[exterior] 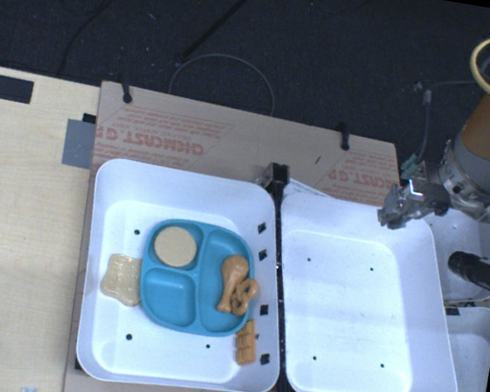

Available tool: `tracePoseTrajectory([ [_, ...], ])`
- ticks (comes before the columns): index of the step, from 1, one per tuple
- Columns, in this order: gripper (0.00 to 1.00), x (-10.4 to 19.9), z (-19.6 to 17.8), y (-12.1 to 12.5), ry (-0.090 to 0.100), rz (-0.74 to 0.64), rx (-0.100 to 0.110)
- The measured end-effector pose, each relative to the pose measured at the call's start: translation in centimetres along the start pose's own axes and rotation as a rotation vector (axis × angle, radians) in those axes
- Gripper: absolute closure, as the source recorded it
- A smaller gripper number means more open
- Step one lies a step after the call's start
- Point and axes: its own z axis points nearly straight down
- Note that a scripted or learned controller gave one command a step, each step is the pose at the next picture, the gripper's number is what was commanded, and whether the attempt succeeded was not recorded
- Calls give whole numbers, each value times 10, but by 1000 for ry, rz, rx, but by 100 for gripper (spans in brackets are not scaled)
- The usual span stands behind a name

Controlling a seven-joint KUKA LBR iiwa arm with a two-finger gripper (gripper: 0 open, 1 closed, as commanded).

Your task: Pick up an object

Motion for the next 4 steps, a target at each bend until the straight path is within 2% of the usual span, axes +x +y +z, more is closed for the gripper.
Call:
tracePoseTrajectory([
  [2,100,84,18,-32,2,-2,7],
  [3,100,137,37,-41,1,-2,8],
  [4,100,187,32,-51,2,-4,7],
])
